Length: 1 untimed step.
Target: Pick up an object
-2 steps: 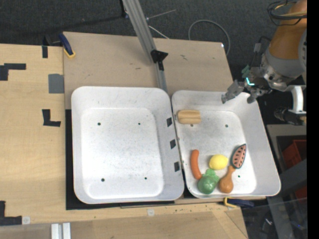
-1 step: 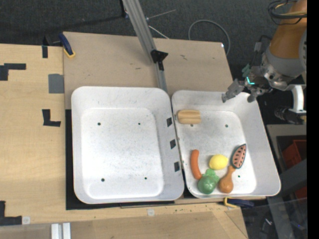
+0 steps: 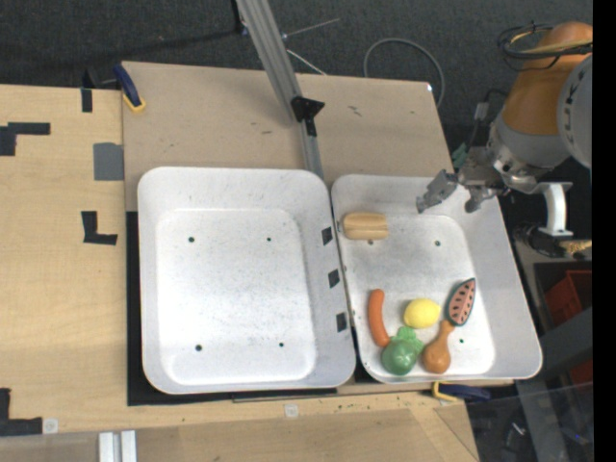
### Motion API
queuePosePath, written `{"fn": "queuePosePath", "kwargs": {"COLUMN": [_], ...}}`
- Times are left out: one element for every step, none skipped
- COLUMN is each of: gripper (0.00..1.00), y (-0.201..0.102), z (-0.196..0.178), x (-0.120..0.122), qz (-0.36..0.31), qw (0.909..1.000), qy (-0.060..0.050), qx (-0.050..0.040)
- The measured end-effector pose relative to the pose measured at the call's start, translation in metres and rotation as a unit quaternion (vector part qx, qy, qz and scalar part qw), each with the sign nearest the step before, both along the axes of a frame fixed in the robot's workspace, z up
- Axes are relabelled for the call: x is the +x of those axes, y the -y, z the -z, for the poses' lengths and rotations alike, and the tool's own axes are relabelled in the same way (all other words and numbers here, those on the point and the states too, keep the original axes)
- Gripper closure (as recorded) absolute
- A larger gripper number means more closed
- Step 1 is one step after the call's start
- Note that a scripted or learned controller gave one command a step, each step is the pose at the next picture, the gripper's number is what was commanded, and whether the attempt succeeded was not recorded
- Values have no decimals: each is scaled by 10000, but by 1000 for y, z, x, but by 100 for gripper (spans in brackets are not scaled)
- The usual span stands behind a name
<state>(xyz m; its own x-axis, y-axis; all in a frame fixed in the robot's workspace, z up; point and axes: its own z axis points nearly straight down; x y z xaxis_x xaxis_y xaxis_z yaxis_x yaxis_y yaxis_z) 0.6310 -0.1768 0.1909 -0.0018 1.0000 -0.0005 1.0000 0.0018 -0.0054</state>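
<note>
The gripper [image 3: 450, 192] hangs with its 2 fingers apart, holding nothing. The bread roll [image 3: 365, 225] lies just left and below — best to centre over it, then descend straight.

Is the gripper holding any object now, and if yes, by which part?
Nothing is held. The gripper is open above the right bin's far edge, apart from the toys.

The bench [image 3: 221, 123] bears two white bins [image 3: 231, 277] side by side.
</note>
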Motion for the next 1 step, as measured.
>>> {"fn": "queuePosePath", "kwargs": {"gripper": [0], "y": [-1], "z": [65], "x": [-5], "qz": [2], "qw": [10000], "qy": [-13], "qx": [5]}}
